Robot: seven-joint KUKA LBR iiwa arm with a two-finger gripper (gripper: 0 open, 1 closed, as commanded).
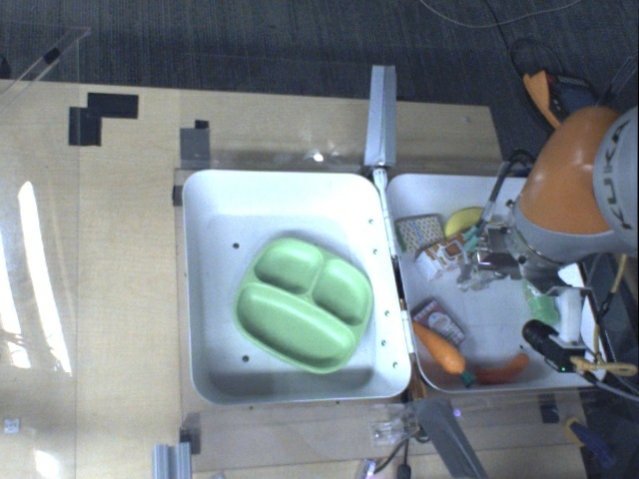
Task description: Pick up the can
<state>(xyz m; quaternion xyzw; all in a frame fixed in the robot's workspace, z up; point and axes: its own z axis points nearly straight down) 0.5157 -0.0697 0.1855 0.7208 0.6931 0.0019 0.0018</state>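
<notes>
In the right bin (pixel 499 190), what looks like a small dark-red can with a pale label (pixel 437 319) lies on its side near the left wall. My gripper (pixel 482 259) hangs over the middle of this bin, up and to the right of the can and apart from it. It hovers beside a small white and red packet (pixel 439 254). The arm's orange band (pixel 564 173) and grey wrist hide the bin's right part.
A grey patterned block (pixel 419 231) and a yellow banana (pixel 461 222) lie at the back of the right bin. An orange carrot (pixel 440 349) and a red pepper (pixel 502 369) lie at its front. A green divided plate (pixel 305 302) sits in the left bin (pixel 210 267).
</notes>
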